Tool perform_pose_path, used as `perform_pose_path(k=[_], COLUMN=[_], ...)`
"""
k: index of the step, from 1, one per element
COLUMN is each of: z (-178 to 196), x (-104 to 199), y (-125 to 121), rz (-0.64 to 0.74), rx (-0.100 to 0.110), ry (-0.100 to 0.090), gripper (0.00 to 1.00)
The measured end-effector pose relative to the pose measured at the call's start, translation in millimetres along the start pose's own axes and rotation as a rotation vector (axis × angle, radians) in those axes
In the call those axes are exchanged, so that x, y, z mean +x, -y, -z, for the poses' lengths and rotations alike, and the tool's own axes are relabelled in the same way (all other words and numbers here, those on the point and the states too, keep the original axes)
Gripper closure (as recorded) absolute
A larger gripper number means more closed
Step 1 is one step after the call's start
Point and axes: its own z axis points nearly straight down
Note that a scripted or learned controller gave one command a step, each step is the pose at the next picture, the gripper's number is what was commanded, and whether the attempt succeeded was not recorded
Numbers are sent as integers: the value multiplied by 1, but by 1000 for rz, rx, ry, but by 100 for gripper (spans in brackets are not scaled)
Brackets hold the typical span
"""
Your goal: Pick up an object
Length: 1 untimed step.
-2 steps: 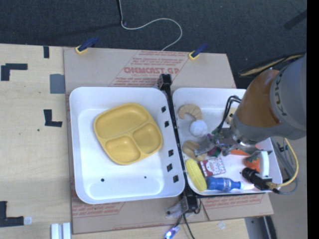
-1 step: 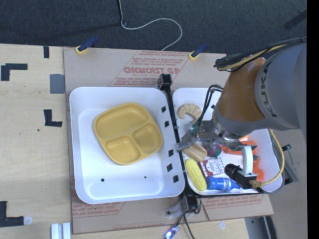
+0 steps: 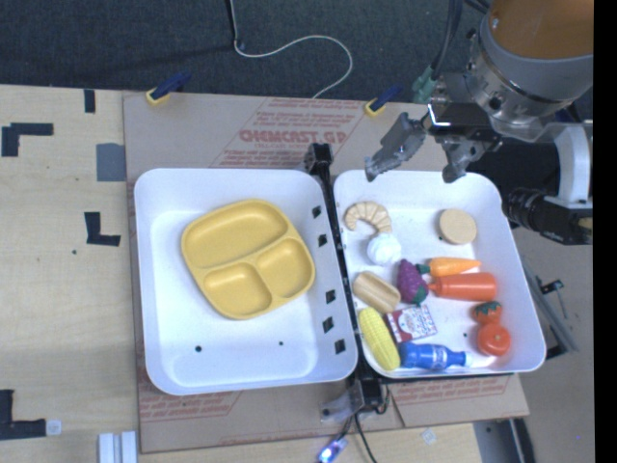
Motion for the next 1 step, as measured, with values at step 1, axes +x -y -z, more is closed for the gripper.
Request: perform_pose_path(k=[1], z=[-1], x=[-1], y=[-1], rz=[-3], rx=[23], ry=[7], gripper=[100])
